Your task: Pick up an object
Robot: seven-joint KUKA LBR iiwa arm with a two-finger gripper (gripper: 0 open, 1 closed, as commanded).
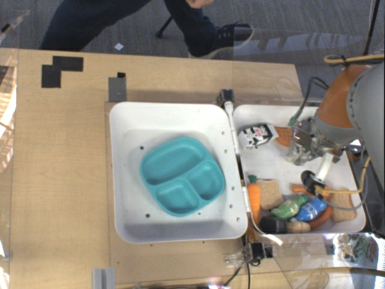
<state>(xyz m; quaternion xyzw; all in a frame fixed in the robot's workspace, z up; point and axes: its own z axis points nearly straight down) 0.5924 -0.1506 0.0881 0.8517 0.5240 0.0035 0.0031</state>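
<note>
gripper [299, 153] low in right bin [283, 114] near cow toy [255, 135], grip state can't tell, teal tray [181, 175] in left bin [123, 161]

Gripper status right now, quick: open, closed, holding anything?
Gripper: low over the right bin, near its far end; open or closed cannot be told, and nothing visibly held.

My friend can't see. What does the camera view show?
A grey robot arm reaches its gripper down into the right bin, above a pile of toys. The left bin holds a teal tray.
</note>
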